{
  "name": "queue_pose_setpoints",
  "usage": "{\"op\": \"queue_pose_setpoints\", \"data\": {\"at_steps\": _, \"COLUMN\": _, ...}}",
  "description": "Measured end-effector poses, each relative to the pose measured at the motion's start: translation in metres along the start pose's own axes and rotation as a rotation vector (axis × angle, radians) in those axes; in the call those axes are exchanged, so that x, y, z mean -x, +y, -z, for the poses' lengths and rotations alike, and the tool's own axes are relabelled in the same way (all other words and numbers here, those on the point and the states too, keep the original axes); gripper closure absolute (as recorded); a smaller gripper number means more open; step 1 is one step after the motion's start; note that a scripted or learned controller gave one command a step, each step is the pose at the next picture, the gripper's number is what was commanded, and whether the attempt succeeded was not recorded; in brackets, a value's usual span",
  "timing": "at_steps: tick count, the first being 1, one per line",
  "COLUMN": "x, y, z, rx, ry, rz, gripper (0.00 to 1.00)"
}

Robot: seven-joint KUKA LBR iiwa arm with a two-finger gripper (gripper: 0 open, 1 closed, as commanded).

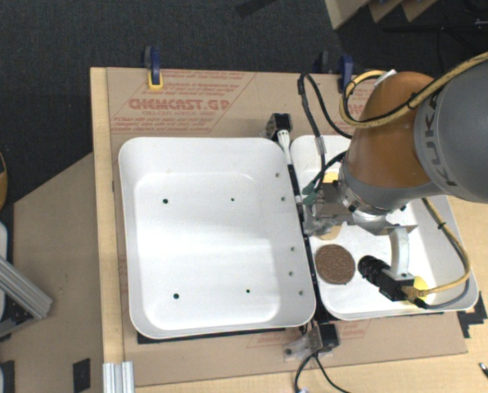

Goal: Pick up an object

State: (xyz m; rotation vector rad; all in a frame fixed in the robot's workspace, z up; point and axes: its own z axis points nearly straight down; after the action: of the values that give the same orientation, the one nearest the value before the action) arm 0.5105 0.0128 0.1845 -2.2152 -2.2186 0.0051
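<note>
Brown disc (pixel 335 264), the one loose object we can make out, lies flat on the floor of the right bin (pixel 440 297), near that bin's left wall and toward its front. Nothing lifts it, so we judge the pick as not yet done: contact, closing and raising all remain.

We see the arm (pixel 440 129) reaching in from the right, its orange band (pixel 387 133) above the wrist and its grey body covering much of the right bin. The gripper (pixel 326 216) points down just behind the disc, close to the wall shared by the two bins. A small pale patch shows under it; we cannot identify it. We cannot tell the gripper's state, as the wrist hides its working end. The left bin (pixel 146 158) takes no part at this stage.
</note>
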Motion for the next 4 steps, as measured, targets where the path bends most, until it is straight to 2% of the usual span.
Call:
{"op": "queue_pose_setpoints", "data": {"at_steps": 1, "x": -0.113, "y": 0.009, "z": -0.031, "rx": 0.004, "ry": 0.002, "rz": 0.010, "gripper": 1.00}}
{"op": "queue_pose_setpoints", "data": {"at_steps": 2, "x": -0.145, "y": 0.076, "z": 0.123, "rx": 0.028, "ry": 0.003, "rz": 0.003, "gripper": 1.00}}
{"op": "queue_pose_setpoints", "data": {"at_steps": 3, "x": -0.207, "y": 0.054, "z": 0.040, "rx": -0.002, "ry": -0.002, "rz": 0.004, "gripper": 1.00}}
{"op": "queue_pose_setpoints", "data": {"at_steps": 4, "x": -0.204, "y": 0.056, "z": 0.055, "rx": 0.006, "ry": -0.002, "rz": 0.001, "gripper": 1.00}}
